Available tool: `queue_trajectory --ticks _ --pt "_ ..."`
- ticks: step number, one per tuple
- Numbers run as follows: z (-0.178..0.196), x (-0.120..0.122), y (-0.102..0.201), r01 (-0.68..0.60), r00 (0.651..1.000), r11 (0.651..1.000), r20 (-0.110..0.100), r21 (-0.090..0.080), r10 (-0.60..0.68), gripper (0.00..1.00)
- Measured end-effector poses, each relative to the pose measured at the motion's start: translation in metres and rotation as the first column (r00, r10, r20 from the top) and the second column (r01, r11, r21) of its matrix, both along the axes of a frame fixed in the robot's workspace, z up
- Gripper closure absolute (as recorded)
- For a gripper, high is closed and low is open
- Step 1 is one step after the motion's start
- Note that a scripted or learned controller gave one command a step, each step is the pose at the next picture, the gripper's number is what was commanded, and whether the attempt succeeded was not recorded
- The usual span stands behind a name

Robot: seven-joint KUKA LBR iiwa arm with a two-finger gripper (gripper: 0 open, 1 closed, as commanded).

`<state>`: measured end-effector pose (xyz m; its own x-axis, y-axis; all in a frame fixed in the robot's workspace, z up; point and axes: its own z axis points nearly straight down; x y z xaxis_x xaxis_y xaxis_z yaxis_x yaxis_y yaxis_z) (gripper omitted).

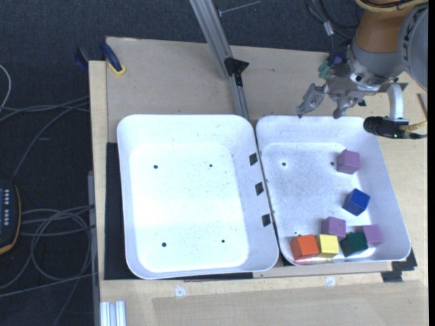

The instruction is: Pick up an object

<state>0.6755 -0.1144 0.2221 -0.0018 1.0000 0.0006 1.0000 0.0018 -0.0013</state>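
Note:
My gripper [323, 106] hangs over the back rim of the right bin [299, 202], fingers spread open with nothing between them. In that bin lie several small blocks. A purple cube [348, 161] sits nearest the gripper, towards the back right. A blue cube [356, 201] lies in front of it. Along the front edge are an orange block [305, 246], a yellow block [328, 244] and a dark green block [353, 243], with two purple blocks [334, 226] [372, 233] just behind them.
The left bin [136, 182] sits beside the right one, joined by black clips [259, 187]. A slanted metal pole [217, 39] crosses the bench behind the bins. A blue and yellow clamp [112, 58] sits at the bench's back left corner. Cables lie on the floor at left.

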Motion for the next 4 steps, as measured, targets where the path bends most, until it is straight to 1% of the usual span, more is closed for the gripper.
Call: queue_trajectory --ticks 1,2,3,4 --pt "0.000 0.000 0.000 0.000 1.000 1.000 0.000 -0.001 0.000 0.00" --pt "-0.043 -0.002 0.004 0.000 1.000 1.000 -0.004 0.000 0.000 0.00" --pt "-0.096 -0.013 0.000 0.002 1.000 1.000 -0.006 0.000 -0.002 0.00" --pt "-0.124 -0.013 0.001 0.001 1.000 1.000 -0.004 0.000 -0.001 0.00"
